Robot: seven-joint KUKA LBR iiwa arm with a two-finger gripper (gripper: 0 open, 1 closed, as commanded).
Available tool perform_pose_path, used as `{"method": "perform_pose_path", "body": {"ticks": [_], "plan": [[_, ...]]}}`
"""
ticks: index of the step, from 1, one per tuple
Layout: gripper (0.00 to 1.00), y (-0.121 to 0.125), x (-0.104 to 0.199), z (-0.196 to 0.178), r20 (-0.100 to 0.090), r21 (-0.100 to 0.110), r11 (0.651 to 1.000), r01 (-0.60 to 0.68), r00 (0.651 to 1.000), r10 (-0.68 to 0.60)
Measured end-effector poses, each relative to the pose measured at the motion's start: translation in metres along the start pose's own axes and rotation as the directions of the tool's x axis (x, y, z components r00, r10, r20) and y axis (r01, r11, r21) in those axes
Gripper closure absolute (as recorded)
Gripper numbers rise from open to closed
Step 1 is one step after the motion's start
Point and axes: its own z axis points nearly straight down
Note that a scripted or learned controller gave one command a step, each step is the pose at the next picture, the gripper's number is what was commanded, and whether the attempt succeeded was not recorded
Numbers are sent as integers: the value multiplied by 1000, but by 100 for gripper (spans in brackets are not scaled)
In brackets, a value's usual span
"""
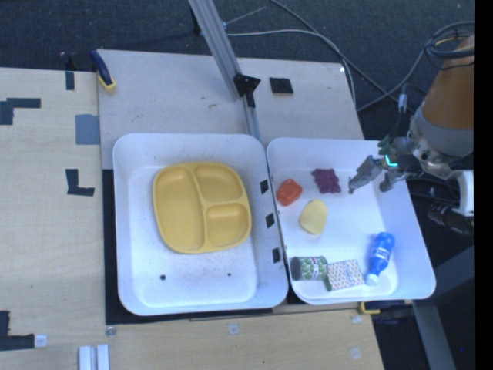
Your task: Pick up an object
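— Where were your fingers [372, 175]?
— Spread wide, holding nothing, over the right bin [408, 230]. The grapes [326, 179] lay just left; tomato [289, 192], lemon [313, 216], bottle [379, 257] nearby, nothing blocking.

My arm [451, 106]: orange band above grey wrist, black cables looping; my end effector [373, 177] grey, small teal light.

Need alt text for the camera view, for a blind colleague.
The open gripper hovers over the right bin, which holds grapes, a tomato, a lemon, a bottle and a packet. The left bin holds a yellow tray.
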Motion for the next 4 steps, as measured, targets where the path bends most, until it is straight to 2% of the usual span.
{"method": "perform_pose_path", "body": {"ticks": [1,2,3,4], "plan": [[0,1,0,-1,1,-3,1000,1,1000,-1],[0,0,9,47,0,1,1000,0,1000,0],[0,0,6,111,0,2,1000,0,1000,0],[0,3,5,146,2,-9,1000,-2,1000,2]]}}
